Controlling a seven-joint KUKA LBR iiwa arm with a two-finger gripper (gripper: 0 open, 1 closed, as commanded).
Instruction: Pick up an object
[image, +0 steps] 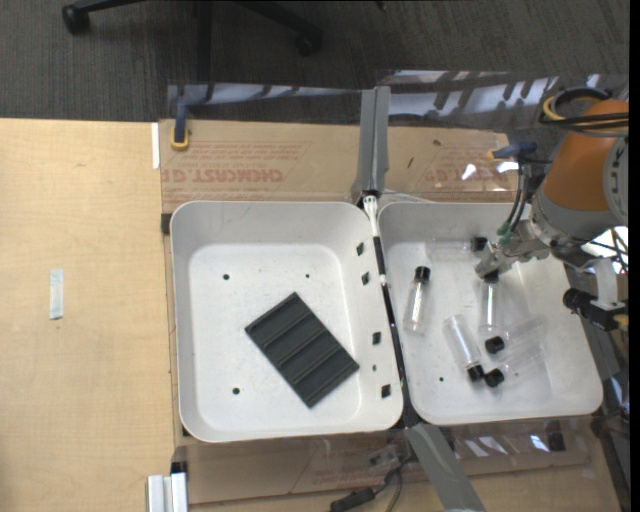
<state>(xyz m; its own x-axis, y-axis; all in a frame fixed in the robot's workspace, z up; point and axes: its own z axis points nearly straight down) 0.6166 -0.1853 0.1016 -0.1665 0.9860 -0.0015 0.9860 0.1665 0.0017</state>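
Left bin (200, 300) has a black ribbed slab (301, 349) lying at an angle, and the right bin (560, 400) holds clear vials with black caps (416, 297). The gripper (497, 262) hangs over that bin's far right part, just above a vial (489, 305); can't tell if it's spread or pressed together.

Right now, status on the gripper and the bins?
Gripper low over right bin, nothing seen held. Clear vials lie loose there. Black ridged slab in left bin. Nothing blocking.
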